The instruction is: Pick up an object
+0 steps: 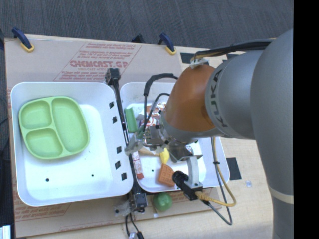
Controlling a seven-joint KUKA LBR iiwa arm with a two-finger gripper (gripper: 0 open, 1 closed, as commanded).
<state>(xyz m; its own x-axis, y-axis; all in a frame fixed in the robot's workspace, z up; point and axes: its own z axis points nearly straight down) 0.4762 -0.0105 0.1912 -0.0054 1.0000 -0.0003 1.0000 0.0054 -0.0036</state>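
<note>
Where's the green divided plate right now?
The green divided plate lies in the left bin, toward its upper-left corner, well apart from the arm over the right bin.

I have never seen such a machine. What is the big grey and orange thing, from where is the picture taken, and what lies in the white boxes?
The grey and orange thing is a robot arm. One camera looks down on the bench at a slant; the arm reaches in from the picture's right. Two shallow white bins lie side by side. The left bin holds a green divided plate. The arm hangs over the right bin, where small things lie, among them a yellow piece and an orange block. A green ball rests outside. Its tool is hidden, so I cannot tell whether it holds anything.
</note>
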